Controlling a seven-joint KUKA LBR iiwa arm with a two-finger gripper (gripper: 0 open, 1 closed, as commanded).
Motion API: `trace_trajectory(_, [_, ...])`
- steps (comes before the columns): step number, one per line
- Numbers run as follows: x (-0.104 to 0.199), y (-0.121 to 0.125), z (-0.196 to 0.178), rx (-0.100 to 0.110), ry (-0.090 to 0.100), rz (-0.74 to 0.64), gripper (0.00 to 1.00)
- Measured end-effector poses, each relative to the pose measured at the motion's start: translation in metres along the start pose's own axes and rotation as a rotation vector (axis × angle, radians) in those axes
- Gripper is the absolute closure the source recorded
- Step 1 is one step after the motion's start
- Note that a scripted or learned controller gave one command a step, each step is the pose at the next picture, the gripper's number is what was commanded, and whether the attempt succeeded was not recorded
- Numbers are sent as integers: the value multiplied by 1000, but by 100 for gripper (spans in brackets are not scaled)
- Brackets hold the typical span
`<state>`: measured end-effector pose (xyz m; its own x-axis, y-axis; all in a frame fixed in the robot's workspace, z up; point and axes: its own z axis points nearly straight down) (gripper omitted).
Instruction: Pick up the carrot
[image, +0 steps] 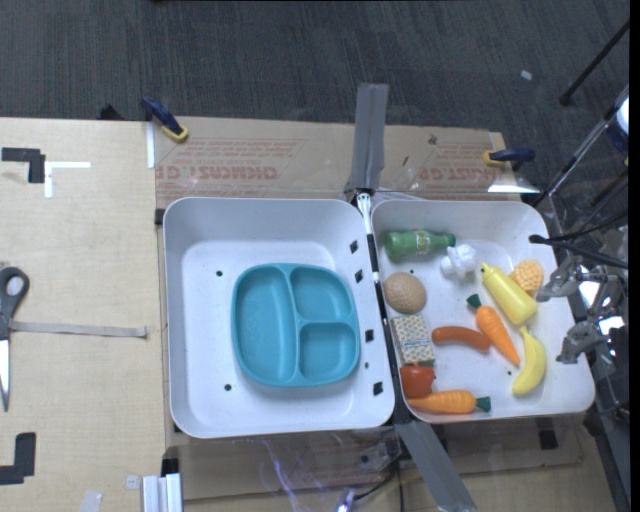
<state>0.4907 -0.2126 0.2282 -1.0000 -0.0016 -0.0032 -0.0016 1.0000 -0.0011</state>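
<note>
Over the right rim of the right bin (480, 212), the gripper (566, 318) hangs with fingers spread and nothing between them, so the pick looks not yet begun. The carrot (497, 335) lies slantwise, crowded between a sausage (460, 337) and a banana (530, 365); a second carrot (447, 402) by the near wall has more room above it.
</note>
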Motion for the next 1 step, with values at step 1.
trace_trajectory(1, [9,-9,133,0,-1,-8,0])
